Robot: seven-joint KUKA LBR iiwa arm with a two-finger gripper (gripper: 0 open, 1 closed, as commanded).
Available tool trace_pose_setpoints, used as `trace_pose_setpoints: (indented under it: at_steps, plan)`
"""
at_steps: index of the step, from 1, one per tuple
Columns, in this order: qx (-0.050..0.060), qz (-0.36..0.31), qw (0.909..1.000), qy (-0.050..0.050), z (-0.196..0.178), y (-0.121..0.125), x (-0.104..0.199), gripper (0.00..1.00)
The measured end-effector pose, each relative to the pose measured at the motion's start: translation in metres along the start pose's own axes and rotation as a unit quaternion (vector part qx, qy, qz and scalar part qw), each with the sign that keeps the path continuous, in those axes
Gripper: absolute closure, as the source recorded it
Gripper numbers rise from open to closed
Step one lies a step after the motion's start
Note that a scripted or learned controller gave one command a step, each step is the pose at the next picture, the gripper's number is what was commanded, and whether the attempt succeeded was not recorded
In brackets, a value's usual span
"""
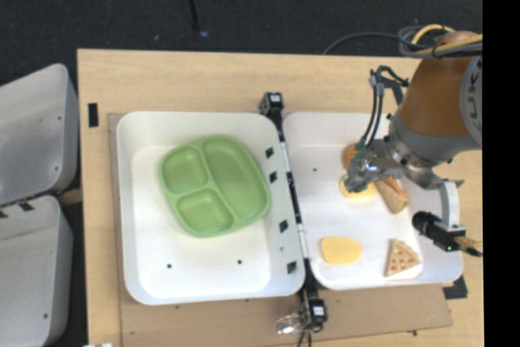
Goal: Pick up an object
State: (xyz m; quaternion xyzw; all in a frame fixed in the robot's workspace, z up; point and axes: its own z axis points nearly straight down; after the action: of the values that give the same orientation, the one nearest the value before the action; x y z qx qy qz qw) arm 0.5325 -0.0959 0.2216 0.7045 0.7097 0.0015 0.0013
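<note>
2 bins side by side on bench (pixel 97 85). Left bin (pixel 130 256): divided tray (pixel 214 185) at centre. Right bin (pixel 325 134): slab (pixel 341 250) and wedge (pixel 401 259) along the near side, gripper (pixel 358 177) behind them over 3 clustered items (pixel 375 188).

My wooden bench (pixel 97 85), two white bins side by side on it, left bin (pixel 134 256) near its left edge, right bin (pixel 325 134) toward its right edge
</note>
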Motion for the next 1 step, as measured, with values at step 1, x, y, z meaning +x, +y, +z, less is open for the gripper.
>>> trace_pose_setpoints:
  at_steps: [1]
  plan:
    - [0.001,0.000,1.0000,0.000,0.0021,0.0130,0.0506,1.00]
